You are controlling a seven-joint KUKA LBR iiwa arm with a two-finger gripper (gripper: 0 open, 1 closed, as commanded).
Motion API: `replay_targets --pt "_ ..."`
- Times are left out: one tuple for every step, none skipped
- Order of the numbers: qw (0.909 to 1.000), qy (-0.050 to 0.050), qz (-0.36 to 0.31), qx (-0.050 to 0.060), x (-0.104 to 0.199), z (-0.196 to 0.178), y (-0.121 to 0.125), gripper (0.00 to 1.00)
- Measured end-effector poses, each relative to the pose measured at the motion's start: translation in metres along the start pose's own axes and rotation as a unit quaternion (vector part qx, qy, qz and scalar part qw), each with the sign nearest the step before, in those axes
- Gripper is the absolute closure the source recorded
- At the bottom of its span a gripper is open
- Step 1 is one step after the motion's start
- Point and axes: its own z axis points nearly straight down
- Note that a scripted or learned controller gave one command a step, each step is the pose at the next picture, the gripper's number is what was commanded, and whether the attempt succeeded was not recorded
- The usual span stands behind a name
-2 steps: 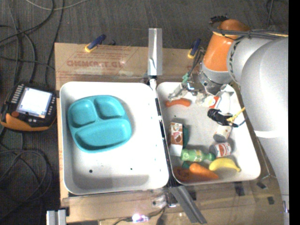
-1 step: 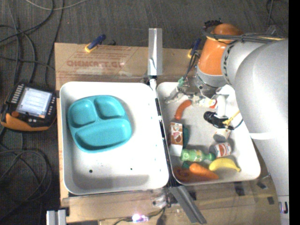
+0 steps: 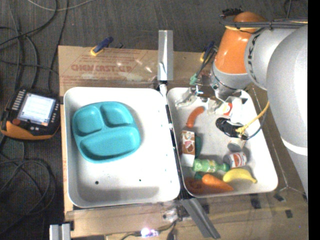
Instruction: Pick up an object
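While the arm (image 3: 270, 59) bends over the right bin (image 3: 267, 169), its gripper (image 3: 202, 95) state is unclear.

Left bin (image 3: 75, 184): holds a teal divided plate (image 3: 106, 131).
Floor, left of desk: orange-edged teach pendant (image 3: 31, 113), screen lit, black cables (image 3: 30, 14).
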Motion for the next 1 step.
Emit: replay_targets --pt "0.9946 0.0 -0.103 -0.006 -0.0469 0.0936 0.018 0.0"
